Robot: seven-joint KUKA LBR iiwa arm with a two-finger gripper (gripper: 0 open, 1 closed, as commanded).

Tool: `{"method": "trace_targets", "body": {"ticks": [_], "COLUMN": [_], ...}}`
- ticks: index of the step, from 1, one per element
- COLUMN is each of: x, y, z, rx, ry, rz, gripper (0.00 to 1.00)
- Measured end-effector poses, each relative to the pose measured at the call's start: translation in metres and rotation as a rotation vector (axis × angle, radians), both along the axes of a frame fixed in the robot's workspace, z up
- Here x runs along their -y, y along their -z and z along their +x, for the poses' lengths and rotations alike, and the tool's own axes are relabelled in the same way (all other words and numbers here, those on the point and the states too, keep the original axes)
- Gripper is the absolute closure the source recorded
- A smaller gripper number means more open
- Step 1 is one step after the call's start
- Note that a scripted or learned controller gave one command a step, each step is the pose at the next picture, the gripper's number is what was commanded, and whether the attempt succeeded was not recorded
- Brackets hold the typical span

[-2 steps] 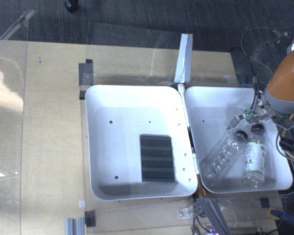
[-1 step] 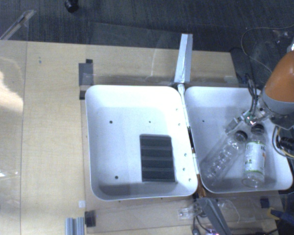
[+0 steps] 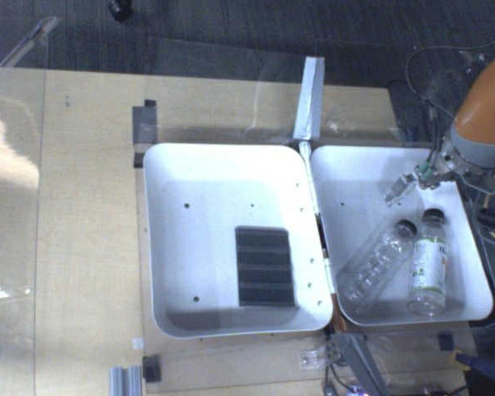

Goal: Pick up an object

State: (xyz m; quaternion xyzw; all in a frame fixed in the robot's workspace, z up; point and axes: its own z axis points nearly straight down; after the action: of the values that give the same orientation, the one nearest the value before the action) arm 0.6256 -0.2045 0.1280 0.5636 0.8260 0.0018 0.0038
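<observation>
Gripper (image 3: pixel 406 183) hovers above the right bin (image 3: pixel 346 180), jaws apparently parted and empty; next, descend onto a bottle (image 3: pixel 378 262).

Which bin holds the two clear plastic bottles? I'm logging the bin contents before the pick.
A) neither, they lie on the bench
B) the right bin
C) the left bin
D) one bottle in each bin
B: both the unlabelled bottle and the labelled bottle lie in the right bin, while the left bin holds a dark ribbed block.
</observation>
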Motion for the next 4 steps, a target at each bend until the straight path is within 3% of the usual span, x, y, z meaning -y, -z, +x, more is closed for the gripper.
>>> {"method": "trace_targets", "body": {"ticks": [1,2,3,4], "x": [0.000,-0.017,-0.004,-0.001], "y": [0.039,0.024,0.023,0.025], "z": [-0.021,-0.007,-0.033,0.029], "rx": [0.003,0.000,0.000,0.003], "ry": [-0.232,-0.135,-0.456,-0.275], "rz": [-0.003,-0.001,-0.003,-0.003], "gripper": [0.00,0.00,0.00,0.00]}}
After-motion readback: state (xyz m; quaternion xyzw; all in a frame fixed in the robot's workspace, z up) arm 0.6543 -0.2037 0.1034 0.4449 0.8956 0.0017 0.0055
